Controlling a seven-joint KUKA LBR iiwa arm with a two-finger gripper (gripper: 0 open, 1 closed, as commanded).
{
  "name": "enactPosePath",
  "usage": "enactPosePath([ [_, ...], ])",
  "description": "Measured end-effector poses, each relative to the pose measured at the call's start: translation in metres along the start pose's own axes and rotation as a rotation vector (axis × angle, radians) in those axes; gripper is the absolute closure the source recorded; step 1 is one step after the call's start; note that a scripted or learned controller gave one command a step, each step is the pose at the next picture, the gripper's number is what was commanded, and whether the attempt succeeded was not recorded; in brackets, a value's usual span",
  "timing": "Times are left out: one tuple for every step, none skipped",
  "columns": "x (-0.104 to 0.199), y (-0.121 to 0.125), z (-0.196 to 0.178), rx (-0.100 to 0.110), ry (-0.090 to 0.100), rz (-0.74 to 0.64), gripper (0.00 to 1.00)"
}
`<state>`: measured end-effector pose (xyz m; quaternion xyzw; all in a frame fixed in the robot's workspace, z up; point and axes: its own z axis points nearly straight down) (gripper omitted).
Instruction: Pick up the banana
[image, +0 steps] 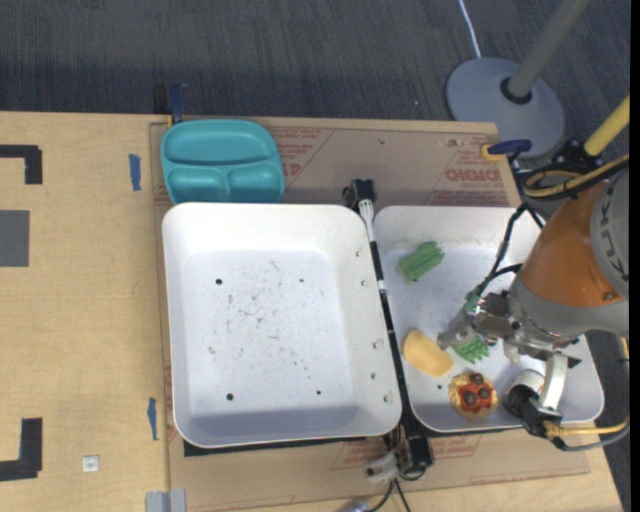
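Note:
The banana (427, 354), a short pale-yellow piece, lies in the right bin (455, 240) near its left wall, toward the front. My gripper (468, 328) hangs low over that bin just right of the banana, right above a small green toy (472, 350). Nothing is seen held in it. The arm's orange band (570, 265) and grey wrist cover the bin's right part.
A green ridged toy (421, 260) lies toward the back of the right bin and an orange-red round toy (472, 395) at its front. The left bin (190, 300) stands beside it. A teal divided tray (222, 160) sits behind the left bin.

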<state>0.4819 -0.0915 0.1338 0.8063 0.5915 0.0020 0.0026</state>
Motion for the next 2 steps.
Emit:
enactPosePath([
  [0.0003, 0.0006, -0.0098, -0.002, 0.0, -0.001, 1.0],
  [0.0003, 0.0006, -0.0097, -0.001, -0.001, -0.001, 0.0],
])
